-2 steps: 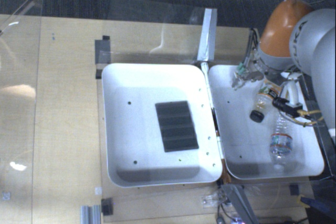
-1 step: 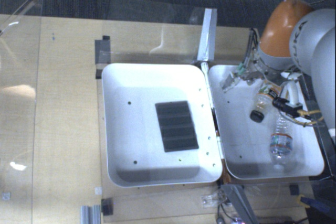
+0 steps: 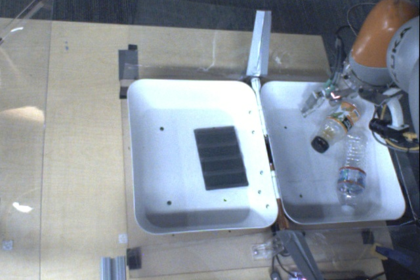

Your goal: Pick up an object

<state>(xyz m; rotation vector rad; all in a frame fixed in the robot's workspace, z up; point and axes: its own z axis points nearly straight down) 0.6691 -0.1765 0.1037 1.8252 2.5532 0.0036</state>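
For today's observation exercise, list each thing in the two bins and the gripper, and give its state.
Black ridged block: lying flat in left bin.
Small bottle: on its side, capped, right bin.
Clear water bottle: lying down, right bin.
Gripper: over right bin's far side.

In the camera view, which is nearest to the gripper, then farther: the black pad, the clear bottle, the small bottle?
From the gripper:
1. Small bottle, right bin, just below it.
2. Clear bottle, right bin, lower.
3. Black pad, left bin.

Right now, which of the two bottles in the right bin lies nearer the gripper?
The small dark-capped bottle, lying just below the gripper. The clear water bottle lies farther down toward the bin's near edge.
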